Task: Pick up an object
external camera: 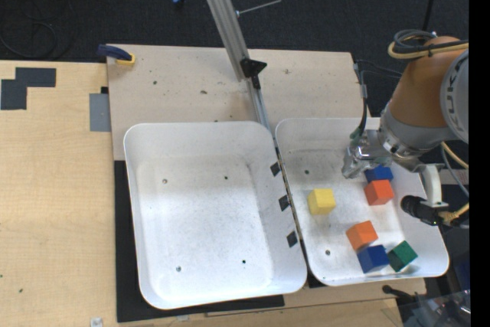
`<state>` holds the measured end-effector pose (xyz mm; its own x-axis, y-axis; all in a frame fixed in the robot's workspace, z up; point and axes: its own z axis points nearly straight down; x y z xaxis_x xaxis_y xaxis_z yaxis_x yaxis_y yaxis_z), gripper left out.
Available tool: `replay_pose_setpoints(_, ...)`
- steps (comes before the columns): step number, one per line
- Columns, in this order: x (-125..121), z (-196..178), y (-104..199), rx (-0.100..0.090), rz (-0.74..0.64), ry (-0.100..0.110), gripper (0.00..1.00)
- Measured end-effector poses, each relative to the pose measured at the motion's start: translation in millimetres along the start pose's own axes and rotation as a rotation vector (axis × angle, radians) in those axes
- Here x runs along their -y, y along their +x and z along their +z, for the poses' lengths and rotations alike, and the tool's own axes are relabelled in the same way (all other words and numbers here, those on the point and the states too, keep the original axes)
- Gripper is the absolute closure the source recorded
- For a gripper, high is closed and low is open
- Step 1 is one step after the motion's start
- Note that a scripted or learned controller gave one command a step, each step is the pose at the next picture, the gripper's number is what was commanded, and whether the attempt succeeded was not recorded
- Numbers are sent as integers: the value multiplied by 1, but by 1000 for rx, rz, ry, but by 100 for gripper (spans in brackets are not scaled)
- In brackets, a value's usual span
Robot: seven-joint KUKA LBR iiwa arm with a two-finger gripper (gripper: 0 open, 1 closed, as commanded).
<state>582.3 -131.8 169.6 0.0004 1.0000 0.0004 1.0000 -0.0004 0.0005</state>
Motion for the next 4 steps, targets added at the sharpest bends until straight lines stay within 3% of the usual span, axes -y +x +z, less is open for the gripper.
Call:
replay_pose_setpoints(2, 7, -105, 2, 1, -1, -3, 100)
replay_pose_setpoints(4, 6, -107, 100, -2, -4, 5, 100)
